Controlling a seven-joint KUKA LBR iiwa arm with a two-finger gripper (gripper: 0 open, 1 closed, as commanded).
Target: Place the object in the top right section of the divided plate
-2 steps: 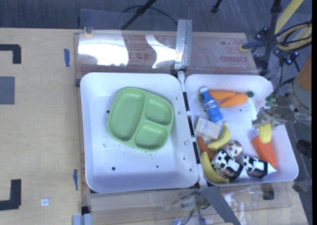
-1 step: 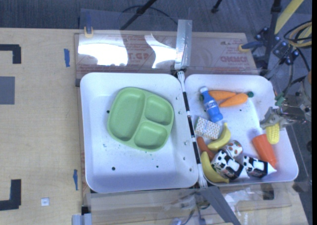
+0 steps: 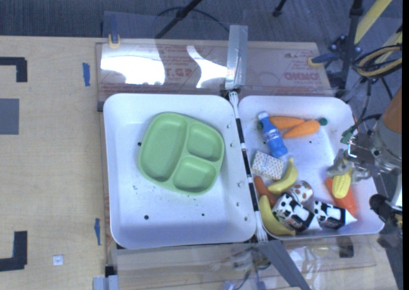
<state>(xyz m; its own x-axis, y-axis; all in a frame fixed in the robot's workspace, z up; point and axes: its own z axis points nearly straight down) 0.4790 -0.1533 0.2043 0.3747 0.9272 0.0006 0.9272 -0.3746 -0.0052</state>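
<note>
A green divided plate (image 3: 182,152) lies in the left white bin (image 3: 121,218), its three sections bare; the top right section (image 3: 204,142) is nearest the bin divider. My gripper (image 3: 346,166) is low over the right edge of the right bin (image 3: 319,154). It sits right above the upper end of a yellow corn cob (image 3: 342,185), which lies against an orange piece (image 3: 350,204). From this angle I cannot make out whether the corn is gripped.
The right bin also holds two carrots (image 3: 295,126), a blue bottle (image 3: 275,140), a wafer-patterned block (image 3: 268,165), two bananas (image 3: 284,180), a small round ball (image 3: 302,190) and cow-patterned toys (image 3: 307,212). A metal post (image 3: 236,59) stands behind the divider between the bins.
</note>
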